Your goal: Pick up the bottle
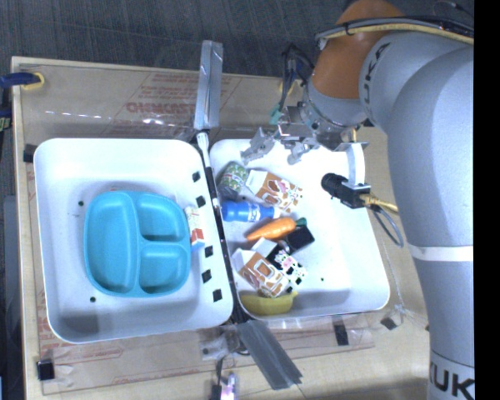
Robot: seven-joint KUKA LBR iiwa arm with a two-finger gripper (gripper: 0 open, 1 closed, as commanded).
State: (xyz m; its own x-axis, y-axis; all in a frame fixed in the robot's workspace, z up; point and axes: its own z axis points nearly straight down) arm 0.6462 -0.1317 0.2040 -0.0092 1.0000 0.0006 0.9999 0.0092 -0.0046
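The bottle (246, 213) is blue with a white end. It lies on its side in the right bin (350, 265), close to the wall between the two bins. My gripper (277, 148) hangs over the far edge of that bin, above and behind the bottle and apart from it. Its two grey fingers (256, 147) are spread open with nothing between them.
Around the bottle lie a green can (232, 179), a printed carton (277, 192), an orange carrot (271, 227), a black block (299, 238), a second carton (262, 272) and a yellow piece (267, 304). The left bin (58, 307) holds a blue divided tray (137, 242).
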